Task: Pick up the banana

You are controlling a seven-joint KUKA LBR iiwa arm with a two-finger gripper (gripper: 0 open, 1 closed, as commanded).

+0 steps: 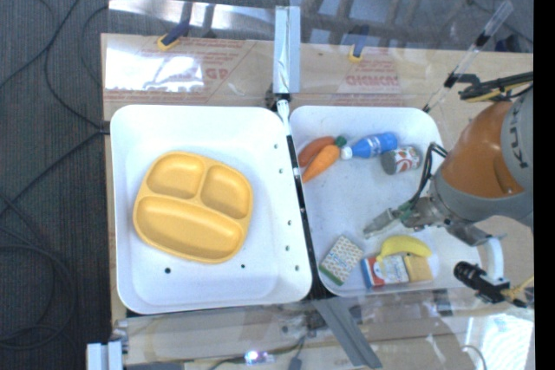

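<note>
The yellow banana (405, 247) lies in the right bin (364, 119), near its front right corner, curved side up. It rests against the top of a small orange and white box (395, 270). My gripper (386, 223) hangs just above and to the left of the banana, reaching in from the right below the orange wrist band (486, 156). From this angle nothing of the banana looks to be in its grasp.
In the right bin a carrot (317, 157), a blue bottle (373, 145) and a small can (401, 159) lie at the back, and a speckled sponge (342, 259) at the front. The left bin (130, 290) holds a yellow divided plate (192, 205).
</note>
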